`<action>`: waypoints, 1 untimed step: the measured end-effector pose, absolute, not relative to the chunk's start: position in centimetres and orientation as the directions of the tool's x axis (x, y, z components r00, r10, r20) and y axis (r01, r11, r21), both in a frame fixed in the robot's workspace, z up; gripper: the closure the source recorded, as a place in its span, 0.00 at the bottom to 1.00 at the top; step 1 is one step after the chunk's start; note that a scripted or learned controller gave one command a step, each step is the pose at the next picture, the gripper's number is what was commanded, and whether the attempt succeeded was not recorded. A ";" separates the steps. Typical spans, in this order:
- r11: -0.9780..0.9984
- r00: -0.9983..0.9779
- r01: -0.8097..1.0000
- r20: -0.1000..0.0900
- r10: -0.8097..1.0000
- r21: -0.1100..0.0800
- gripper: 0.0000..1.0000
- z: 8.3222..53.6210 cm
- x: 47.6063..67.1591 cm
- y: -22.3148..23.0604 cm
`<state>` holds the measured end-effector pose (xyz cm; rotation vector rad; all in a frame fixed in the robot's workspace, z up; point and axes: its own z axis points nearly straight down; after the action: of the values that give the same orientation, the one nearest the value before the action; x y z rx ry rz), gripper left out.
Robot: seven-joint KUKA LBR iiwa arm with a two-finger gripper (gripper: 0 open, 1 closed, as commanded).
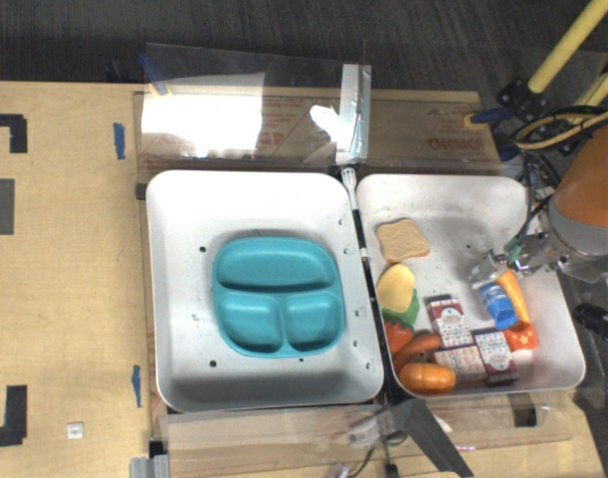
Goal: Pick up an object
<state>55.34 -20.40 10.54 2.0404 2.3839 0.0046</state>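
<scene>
Teal plastic fills the middle of the left bin [174, 227]: a three-compartment tray [279, 294], with nothing lying in any of its sections that I can make out. A metal divider bracket [353, 113] stands at the far edge, above the seam between the two bins.

Everything worth picking sits in the right bin [453, 202], crowded toward its near half. Going rightward from the seam: a slice of toast [402, 238] lies by itself farther back; nearer is a yellow corn-like piece [396, 289] with green at its base, then an orange carrot-like piece [411, 345] and a brown bun-shaped one [427, 376] at the near rim. Beside these are small printed packets [473, 352], touching one another. Further right a blue-and-white tube or bottle [497, 302] lies against a slim orange item [515, 297], with a red piece [520, 339] just nearer.

The gripper [509, 260] is low at the right side of this bin, its tip just above the blue tube and orange item. Whether its jaws are released or clenched cannot be told from here, and nothing is visibly between them.

My read is that the approach or descent step is in hand, with no grasp achieved. The next move calls for settling on one item, likely the blue tube or its orange neighbour, and closing cleanly without snagging both.
</scene>
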 end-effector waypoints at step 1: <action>0.082 -0.082 0.997 0.002 0.997 -0.001 1.00 12.4 54.0 -16.8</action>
<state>53.98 -16.78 12.44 2.1297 2.3130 0.0005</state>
